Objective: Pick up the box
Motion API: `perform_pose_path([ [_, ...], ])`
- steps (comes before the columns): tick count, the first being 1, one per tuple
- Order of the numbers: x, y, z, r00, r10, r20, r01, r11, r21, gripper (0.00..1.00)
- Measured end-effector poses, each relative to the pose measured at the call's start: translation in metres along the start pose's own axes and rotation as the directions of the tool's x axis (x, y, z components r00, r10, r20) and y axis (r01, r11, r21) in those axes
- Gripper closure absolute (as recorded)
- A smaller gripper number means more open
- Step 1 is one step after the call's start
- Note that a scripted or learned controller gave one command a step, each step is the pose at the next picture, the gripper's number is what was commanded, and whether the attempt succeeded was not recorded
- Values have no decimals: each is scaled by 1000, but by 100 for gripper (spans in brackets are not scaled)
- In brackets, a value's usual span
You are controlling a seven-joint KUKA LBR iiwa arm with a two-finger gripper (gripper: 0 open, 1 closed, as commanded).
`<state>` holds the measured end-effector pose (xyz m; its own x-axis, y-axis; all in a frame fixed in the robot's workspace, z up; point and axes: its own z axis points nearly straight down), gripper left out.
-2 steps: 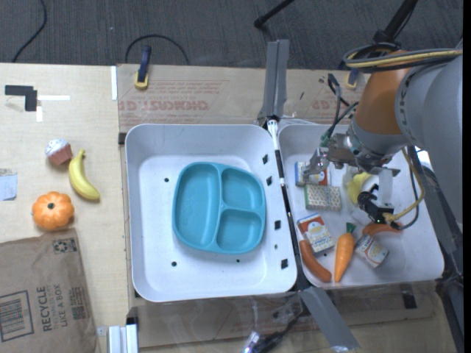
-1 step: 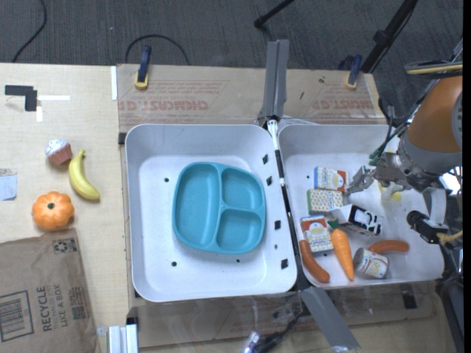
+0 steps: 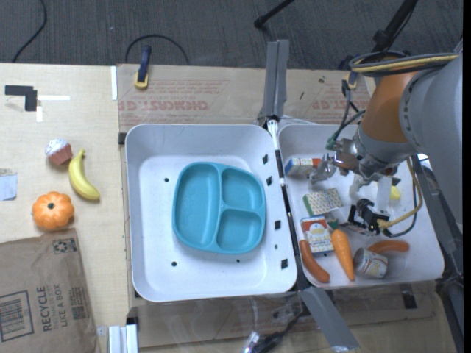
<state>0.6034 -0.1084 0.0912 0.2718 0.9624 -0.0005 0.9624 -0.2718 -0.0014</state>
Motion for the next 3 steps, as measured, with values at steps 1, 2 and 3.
perform_pose_path([
  [1, -8, -3, -40, 989, 146, 1, -146, 989, 1, 0],
  [2, 16, 35, -2, 995, 95, 4, -95, 995, 9, 0],
  [3, 21, 48, -2, 949, 317, 8, -317, 948, 13, 0],
])
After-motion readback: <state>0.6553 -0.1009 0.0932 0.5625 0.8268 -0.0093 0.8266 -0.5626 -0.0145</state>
